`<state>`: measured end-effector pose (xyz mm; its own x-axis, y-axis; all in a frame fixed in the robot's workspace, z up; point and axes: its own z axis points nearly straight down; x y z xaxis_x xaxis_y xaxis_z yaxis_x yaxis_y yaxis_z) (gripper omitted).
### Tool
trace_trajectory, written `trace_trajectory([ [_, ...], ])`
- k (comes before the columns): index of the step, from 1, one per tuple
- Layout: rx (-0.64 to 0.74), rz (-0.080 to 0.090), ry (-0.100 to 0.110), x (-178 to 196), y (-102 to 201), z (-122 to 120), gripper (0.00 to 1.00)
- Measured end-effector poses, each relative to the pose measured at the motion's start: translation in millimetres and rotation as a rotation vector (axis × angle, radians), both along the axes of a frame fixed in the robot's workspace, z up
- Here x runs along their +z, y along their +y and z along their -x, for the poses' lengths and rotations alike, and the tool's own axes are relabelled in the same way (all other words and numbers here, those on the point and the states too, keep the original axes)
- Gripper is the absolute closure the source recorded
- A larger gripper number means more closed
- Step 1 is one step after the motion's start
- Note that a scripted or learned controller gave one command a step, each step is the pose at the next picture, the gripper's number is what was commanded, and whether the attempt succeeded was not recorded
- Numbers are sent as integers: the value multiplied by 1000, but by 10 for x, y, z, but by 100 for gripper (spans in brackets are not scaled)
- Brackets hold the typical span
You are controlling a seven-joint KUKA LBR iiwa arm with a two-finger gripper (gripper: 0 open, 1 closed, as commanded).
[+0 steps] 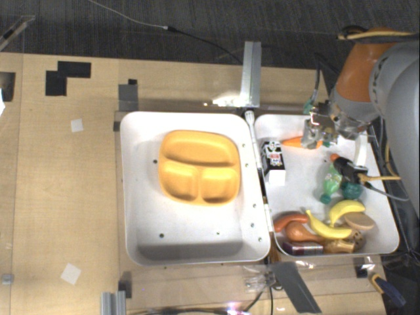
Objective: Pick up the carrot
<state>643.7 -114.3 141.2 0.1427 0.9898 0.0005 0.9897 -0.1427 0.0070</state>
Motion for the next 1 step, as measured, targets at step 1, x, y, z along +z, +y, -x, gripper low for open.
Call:
trace_trajectory([
  [1,-145,-1,3,158,342,9,100],
])
